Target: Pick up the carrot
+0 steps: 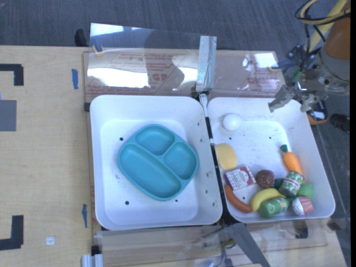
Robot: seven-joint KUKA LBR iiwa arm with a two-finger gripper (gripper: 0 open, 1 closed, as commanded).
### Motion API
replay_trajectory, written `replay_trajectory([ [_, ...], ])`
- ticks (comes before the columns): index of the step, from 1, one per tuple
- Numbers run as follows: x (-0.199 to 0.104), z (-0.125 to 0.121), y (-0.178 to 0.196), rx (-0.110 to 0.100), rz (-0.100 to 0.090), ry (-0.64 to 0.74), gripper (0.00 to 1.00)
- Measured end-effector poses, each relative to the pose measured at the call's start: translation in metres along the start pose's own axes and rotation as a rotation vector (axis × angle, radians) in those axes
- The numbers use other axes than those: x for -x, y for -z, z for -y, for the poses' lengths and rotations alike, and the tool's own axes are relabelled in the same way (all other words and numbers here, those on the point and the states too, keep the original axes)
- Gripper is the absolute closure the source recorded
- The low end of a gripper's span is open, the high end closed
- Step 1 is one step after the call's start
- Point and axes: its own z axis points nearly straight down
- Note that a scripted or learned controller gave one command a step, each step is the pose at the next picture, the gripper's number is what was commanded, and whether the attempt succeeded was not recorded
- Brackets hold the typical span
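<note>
On my pale wooden desk [44, 149] the end effector [297, 100], fingers apart, risks nudging crowded toys beside the small orange plastic carrot [291, 161].

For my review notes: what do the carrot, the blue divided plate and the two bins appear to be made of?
The carrot looks like moulded plastic toy food: a uniform orange body with a green top. The blue divided plate seems to be matte plastic, one even turquoise with soft moulded ridges. The left bin and right bin look like thin white plastic with rounded rims, though the material cannot be confirmed.
</note>
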Motion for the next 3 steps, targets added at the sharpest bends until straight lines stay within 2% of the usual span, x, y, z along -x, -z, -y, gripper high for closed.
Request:
replay_trajectory([
  [1, 0.024, 0.003, 0.034, 0.007, 0.004, 0.152, 0.00],
  [2, 0.037, 0.035, -0.143, -0.011, -0.003, 0.105, 0.00],
  [3, 0.061, 0.046, -0.115, 0.004, -0.001, 0.267, 0.00],
])
